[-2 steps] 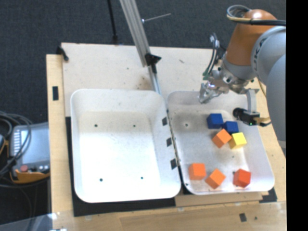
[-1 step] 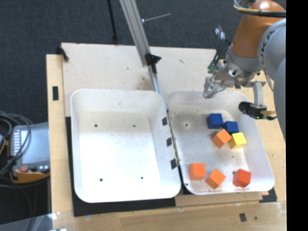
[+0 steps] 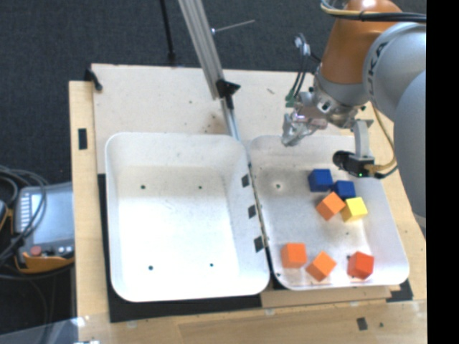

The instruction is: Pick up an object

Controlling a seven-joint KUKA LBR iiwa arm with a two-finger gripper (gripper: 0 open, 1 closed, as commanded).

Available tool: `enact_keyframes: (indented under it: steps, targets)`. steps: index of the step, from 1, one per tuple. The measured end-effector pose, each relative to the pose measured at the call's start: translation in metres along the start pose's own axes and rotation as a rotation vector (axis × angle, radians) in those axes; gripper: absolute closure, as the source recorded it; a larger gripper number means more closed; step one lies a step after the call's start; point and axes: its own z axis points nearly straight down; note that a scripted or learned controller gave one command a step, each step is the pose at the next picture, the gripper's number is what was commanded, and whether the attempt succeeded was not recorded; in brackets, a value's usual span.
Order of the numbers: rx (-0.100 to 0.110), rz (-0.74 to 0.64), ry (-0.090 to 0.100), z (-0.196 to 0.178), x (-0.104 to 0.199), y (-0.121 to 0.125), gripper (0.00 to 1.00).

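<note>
Gripper (image 3: 292,136) above right bin's (image 3: 287,199) far edge; jaw state: cannot tell. Blocks (image 3: 331,205) near, clustered toward bin's right and front.

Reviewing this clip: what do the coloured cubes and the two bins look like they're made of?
The cubes, e.g. the yellow cube and the red cube, look like painted wood or solid plastic: flat matte faces, crisp edges, no glare. Which one, the view leaves open. The right bin and left bin look like thin moulded white plastic: rounded corners, smooth rolled rims.
</note>
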Motion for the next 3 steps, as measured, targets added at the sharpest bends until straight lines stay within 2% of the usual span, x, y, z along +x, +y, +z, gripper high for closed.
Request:
enact_keyframes:
  steps: [1, 3]
  targets:
    - [-0.002, -0.001, 0.0, -0.015, 0.052, 0.002, 1.0]
    - [0.0, 0.0, -0.001, 0.0, 0.158, 0.004, 1.0]
